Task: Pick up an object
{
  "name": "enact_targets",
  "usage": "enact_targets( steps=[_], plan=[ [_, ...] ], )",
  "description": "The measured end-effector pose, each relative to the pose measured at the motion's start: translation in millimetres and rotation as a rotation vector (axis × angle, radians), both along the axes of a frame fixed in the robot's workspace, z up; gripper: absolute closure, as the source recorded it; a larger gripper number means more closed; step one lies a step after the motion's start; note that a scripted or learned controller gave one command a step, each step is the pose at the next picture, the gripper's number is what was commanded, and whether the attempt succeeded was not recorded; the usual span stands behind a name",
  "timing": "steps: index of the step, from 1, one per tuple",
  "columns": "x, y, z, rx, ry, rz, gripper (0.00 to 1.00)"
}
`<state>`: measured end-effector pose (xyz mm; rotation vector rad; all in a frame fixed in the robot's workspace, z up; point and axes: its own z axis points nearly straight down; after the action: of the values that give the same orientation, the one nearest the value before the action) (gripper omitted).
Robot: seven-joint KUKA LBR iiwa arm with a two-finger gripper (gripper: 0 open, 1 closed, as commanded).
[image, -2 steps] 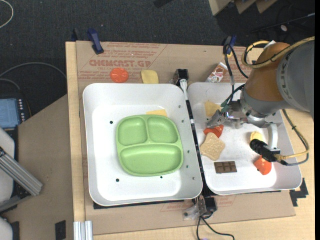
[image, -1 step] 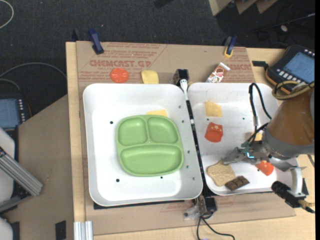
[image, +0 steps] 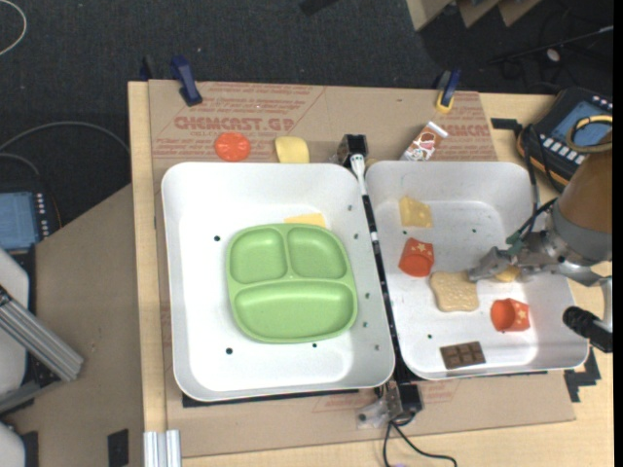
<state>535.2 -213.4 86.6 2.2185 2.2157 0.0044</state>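
The right bin [image: 487, 178] holds a pale yellow cheese wedge [image: 416, 211], a red cup [image: 417, 258], a tan slice of toast [image: 455, 292], an orange-red toy [image: 510, 314] and a brown chocolate bar [image: 462, 355]. My gripper [image: 494, 269] reaches in from the right and sits low over the bin floor, just right of the toast and above the orange-red toy. A small yellow bit [image: 507, 275] lies right at its tip. Whether it is held cannot be made out.
The left bin [image: 195, 261] carries a green divided plate [image: 290, 282] with a yellow piece [image: 307, 220] behind it. On the cardboard beyond the bins lie an orange disc [image: 232, 146], a yellow block [image: 291, 150] and a small packet [image: 424, 142]. Blue clamps [image: 185, 81] grip the far edge.
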Motion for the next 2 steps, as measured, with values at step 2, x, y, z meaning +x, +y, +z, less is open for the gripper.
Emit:
enact_targets(
  steps=[2],
  plan=[
    [-0.3,1.3,20.9,-0.003,-0.005,-0.002,1.00]
  ],
)
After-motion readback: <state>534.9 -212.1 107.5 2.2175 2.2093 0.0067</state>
